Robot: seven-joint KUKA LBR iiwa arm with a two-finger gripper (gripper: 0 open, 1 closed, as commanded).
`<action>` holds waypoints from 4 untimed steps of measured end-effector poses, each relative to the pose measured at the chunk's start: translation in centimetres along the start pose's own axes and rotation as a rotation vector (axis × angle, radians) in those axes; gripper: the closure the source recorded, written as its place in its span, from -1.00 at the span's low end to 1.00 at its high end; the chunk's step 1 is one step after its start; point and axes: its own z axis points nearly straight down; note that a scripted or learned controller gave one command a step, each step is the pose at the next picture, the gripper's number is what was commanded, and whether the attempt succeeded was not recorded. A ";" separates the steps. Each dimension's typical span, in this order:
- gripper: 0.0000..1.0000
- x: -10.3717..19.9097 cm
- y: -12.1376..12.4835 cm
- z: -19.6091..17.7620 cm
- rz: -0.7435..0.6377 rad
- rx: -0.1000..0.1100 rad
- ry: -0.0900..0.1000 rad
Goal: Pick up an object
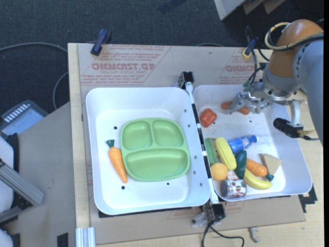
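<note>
My gripper [245, 105] is low over the back of the right bin [288, 138], below the orange band of the arm [288, 50]. A small orange piece [226, 106] lies just left of it on the bin floor. A red tomato-like piece [207, 117] rests further left near the bin's wall. Toward the front of this bin lie a corn cob [225, 153], a blue bottle [240, 143], an orange ball [219, 171], a banana [257, 180], a small carrot [255, 167], a can [235, 187] and a tan wedge [271, 163].
The left bin [97, 138] holds a green divided plate [154, 149] and a carrot [117, 161] beside its left edge. A black clamp [186, 78] sits where the bins meet at the back. A black cable part [287, 127] hangs over the right bin's right side.
</note>
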 end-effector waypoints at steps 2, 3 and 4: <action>-1.00 -1.5 0.0 0.0 -0.001 -0.002 0.001; -1.00 -4.1 0.2 -0.1 -0.003 0.002 0.017; 1.00 -4.4 0.3 -1.2 -0.004 -0.009 0.004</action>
